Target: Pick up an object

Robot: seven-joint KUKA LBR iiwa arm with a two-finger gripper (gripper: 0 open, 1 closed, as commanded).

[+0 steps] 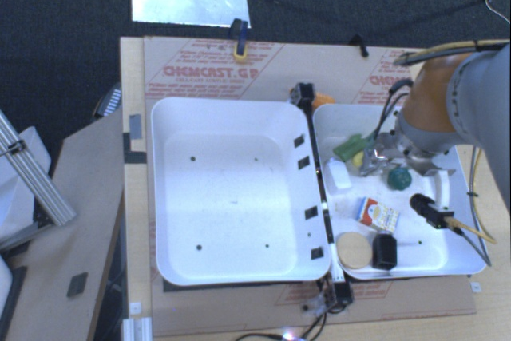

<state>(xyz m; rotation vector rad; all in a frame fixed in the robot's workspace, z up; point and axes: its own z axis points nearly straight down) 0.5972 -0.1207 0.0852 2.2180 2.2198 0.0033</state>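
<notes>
Down in the right bin (pixel 459 247), the gripper (pixel 377 158) sits low among a green object (pixel 349 147), a yellow piece (pixel 358 161) and a teal ball (pixel 399 179); whether its jaws are clenched I cannot tell. Nearby lie a small box (pixel 377 214) and a tan disc (pixel 354 251).

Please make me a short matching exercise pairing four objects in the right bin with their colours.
Objects:
1. ball
2. round disc
3. small carton
4. flat piece beside the gripper

Colours:
A. green
B. red and white
C. teal
D. tan

Pairs: 1-C, 2-D, 3-B, 4-A
</notes>
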